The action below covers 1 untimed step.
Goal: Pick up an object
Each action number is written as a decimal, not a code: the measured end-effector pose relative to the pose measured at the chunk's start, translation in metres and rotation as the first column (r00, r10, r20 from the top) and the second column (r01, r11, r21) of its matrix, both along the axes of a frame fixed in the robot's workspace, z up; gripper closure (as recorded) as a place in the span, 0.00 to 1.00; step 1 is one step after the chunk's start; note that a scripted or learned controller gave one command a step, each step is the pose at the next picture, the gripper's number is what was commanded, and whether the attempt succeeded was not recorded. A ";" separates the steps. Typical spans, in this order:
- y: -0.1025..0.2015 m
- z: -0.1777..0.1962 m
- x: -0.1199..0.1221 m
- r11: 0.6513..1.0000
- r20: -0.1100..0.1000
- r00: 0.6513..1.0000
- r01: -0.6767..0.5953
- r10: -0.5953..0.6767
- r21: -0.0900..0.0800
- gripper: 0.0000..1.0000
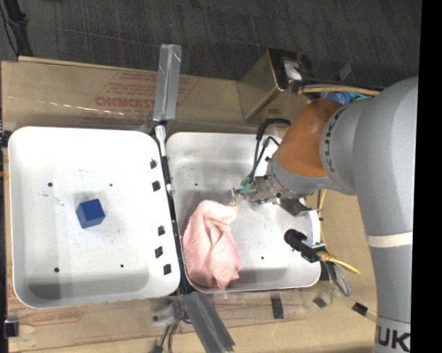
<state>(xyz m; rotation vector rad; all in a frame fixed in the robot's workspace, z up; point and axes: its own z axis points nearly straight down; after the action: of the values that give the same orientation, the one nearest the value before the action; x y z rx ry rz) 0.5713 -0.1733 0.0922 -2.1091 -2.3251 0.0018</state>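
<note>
A crumpled pink cloth (211, 244) lies in the right bin (207, 153), against its left wall and front edge. A blue cube (90, 212) sits in the left bin (34, 151), left of its middle. My gripper (243, 192) hangs low over the right bin, just above the upper right corner of the pink cloth. The grey arm with its orange band reaches in from the right and covers the bin's right side. Whether the cloth is touched is unclear.
A metal bar (166, 83) stands at the back between the two bins, and a brown box (264, 83) sits behind the right bin. The divider between the bins carries small black clips (163, 228). Brown cardboard lies under the bins.
</note>
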 end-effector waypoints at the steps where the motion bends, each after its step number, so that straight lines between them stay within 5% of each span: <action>1: -0.008 0.000 0.070 1.000 0.002 1.000 -0.030 0.030 -0.001 0.00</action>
<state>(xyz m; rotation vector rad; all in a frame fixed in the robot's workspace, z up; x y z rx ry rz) 0.6408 -0.1813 0.0927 -2.0750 -2.3579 0.0008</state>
